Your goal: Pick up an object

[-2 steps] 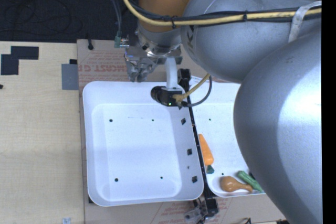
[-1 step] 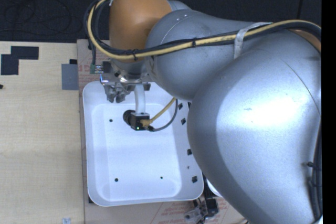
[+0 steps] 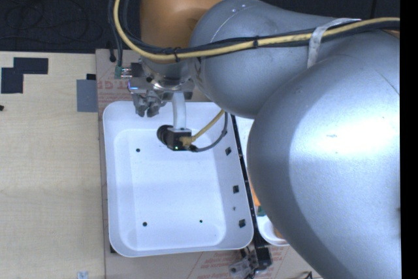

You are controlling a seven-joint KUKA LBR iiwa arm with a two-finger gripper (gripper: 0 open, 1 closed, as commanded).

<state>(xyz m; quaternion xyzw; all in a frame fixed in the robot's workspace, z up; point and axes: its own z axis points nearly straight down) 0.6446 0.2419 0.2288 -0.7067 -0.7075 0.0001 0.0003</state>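
My gripper (image 3: pixel 149 103) hangs over the far left corner of the left white bin (image 3: pixel 121 232), just above its back rim. Nothing shows beneath it or in it. The orange band (image 3: pixel 176 3) and the grey arm (image 3: pixel 313 127) rise behind and to the right. A small black module (image 3: pixel 172 137) with a green light dangles on a cable from the wrist, low over the bin floor. At the arm's lower edge, a sliver of something orange and green (image 3: pixel 257 204) peeks out of the right bin; the arm hides everything else there.
The left bin's floor shows a few small dark dots (image 3: pixel 144 224). A black divider strip (image 3: pixel 239 173) runs between the two bins. Pale wooden bench (image 3: pixel 46 173) lies to the left, with dark patches near its back edge. Cables loop around the wrist.
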